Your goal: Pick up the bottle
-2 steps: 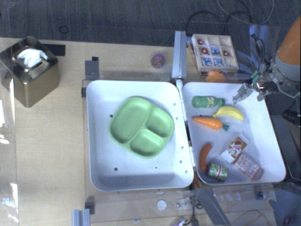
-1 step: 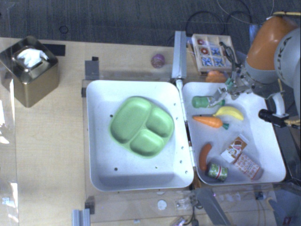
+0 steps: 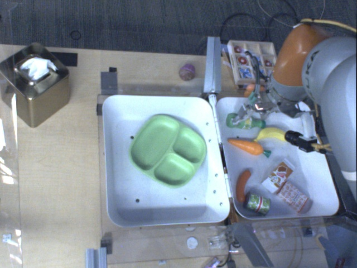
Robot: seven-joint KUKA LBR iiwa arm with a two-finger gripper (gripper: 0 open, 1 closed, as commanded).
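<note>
step: reaching for grasp | gripper (image 3: 249,109) low at upper part of right bin (image 3: 329,200) | bottle (image 3: 245,121), green, lying just beneath | fingers: cannot tell | next: close on bottle, lift straight

No wording can be read: the print on the red-and-white carton (image 3: 284,187) and the green-labelled can (image 3: 257,204) is too blurred to make out.
</note>
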